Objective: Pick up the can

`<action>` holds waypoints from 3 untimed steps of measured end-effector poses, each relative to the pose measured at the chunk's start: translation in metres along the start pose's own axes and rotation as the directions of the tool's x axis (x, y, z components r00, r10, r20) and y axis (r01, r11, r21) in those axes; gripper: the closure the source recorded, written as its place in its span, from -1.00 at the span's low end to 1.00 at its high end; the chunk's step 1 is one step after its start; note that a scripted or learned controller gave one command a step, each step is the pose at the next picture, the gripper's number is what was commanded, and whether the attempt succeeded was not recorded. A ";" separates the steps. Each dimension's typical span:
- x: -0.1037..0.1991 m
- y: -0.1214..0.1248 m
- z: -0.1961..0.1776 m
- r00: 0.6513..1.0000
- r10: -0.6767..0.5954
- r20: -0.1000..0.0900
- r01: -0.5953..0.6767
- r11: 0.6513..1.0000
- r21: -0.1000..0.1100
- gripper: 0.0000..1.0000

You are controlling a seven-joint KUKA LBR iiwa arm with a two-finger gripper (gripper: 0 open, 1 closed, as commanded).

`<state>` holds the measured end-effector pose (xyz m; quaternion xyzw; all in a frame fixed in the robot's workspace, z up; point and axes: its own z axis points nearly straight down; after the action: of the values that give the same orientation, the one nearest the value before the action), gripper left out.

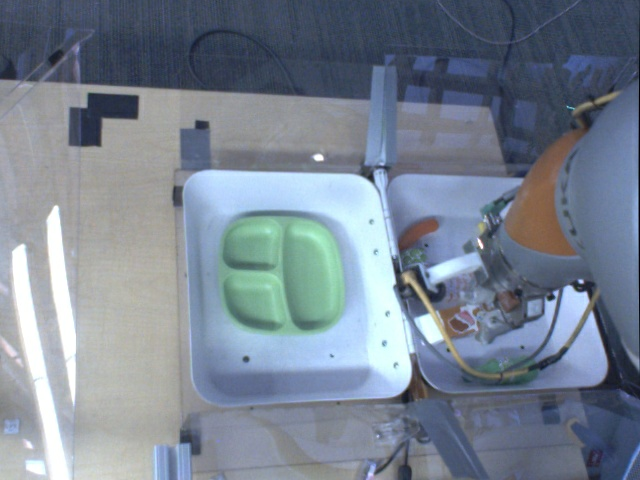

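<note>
Grey arm with orange band is down in the right shallow white bin (590, 368). Claw (478, 303) buried in clutter; can't tell its state. Can isn't clearly identifiable: red-and-white printed item (462, 318) just under claw may be it. Orange-red sausage-shaped piece (418, 232) lies up-left of claw, yellow cable (440, 333) loops below. Light-green divided plastic tray (284, 273) well left. Risk: crowding, claw grabs neighbour or snags cable.
</note>
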<state>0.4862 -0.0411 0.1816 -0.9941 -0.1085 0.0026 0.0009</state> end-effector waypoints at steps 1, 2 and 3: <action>0.062 -0.053 -0.092 1.000 0.014 -0.005 -0.014 1.000 -0.003 1.00; 0.072 -0.115 -0.152 1.000 0.015 -0.009 -0.015 1.000 -0.005 1.00; 0.065 -0.159 -0.241 1.000 0.014 -0.011 -0.014 1.000 -0.006 1.00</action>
<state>0.5168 0.1275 0.4222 -0.9948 -0.1014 -0.0034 -0.0016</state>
